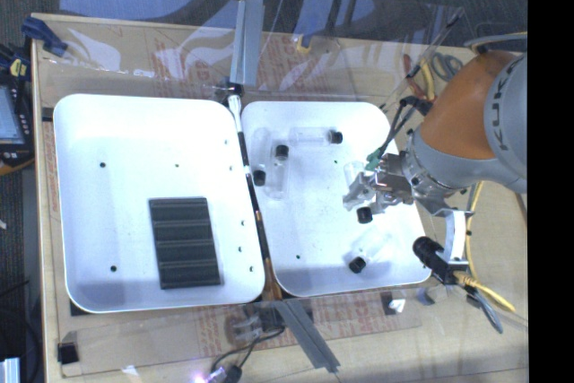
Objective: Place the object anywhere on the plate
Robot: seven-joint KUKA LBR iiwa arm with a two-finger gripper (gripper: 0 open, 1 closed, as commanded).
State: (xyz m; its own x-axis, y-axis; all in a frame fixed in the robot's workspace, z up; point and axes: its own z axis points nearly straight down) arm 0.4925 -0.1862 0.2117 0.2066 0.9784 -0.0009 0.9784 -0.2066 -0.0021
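The dark ribbed plate in the left bin has nothing on it, so the placing is all ahead. The gripper hangs low in the right bin over a black-capped clear vial; I can't tell whether it is grasping it

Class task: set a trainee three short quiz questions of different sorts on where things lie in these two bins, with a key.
1. True or false: the dark ridged plate lies in the left bin.
2. Which bin holds the clear black-capped vials? A left, B right.
3. Fill in: the gripper hangs over the ____ bin.

Key: 1 true; 2 B; 3 right.
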